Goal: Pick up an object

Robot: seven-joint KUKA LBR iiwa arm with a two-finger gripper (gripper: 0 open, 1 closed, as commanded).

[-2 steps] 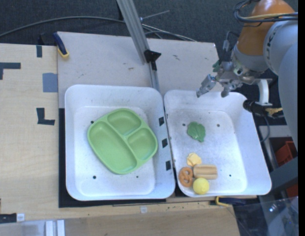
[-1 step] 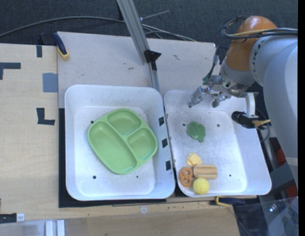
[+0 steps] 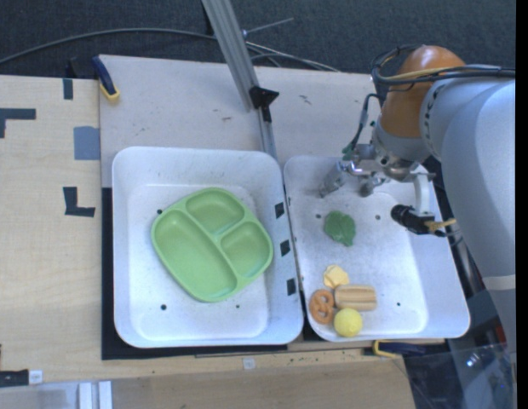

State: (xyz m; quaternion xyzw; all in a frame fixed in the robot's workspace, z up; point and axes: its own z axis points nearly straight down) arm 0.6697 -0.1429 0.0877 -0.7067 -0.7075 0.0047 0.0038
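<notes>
One gripper (image 3: 349,180), fingers spread and holding nothing, hangs over the far end of the right bin (image 3: 400,313). Nearest target: green broccoli piece (image 3: 340,227), just toward the camera from it, roundish, no clear long axis. Other food lies well apart.

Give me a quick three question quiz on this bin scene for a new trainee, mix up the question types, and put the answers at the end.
1. True or false: the green divided plate lies in the left bin.
2. Multiple choice: which item lies nearest the pincer? A) yellow ball B) green leafy piece C) pretzel
3. Fill in: the small food items are clustered at the ____ edge of the right bin, as the camera sees it.

Key: 1 true. 2 B. 3 bottom (near).
</notes>
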